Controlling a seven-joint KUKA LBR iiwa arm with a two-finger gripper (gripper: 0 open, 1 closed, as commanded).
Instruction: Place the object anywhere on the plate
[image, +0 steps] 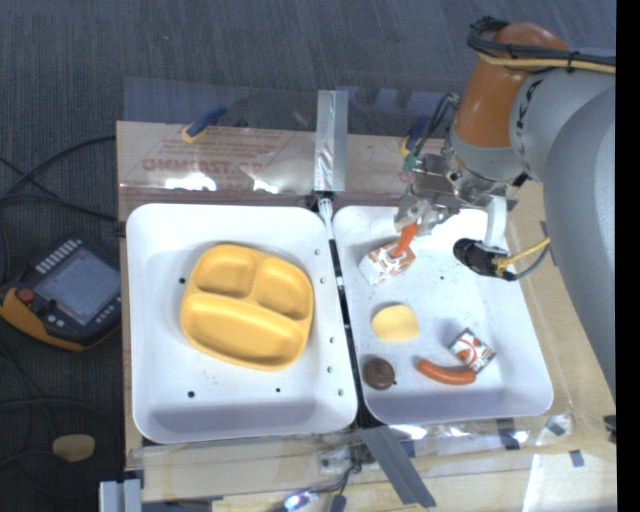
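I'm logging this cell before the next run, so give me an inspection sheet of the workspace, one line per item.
Surface: two white bins side by side, left bin, right bin.
Job's things: yellow divided plate in the left bin, nothing on it.
Clutter: right bin holds an orange-and-white wrapper, yellow lump, brown disc, sausage, red-and-white packet.
Grippers: pincer over the right bin's far end, by the wrapper.
Cables: black cables on the carpet at left.
Surroundings: handheld pendant on the carpet.

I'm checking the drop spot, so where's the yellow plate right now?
The yellow plate sits in the middle of the left bin in the camera view, across the divider from the right bin holding the pale yellow piece.
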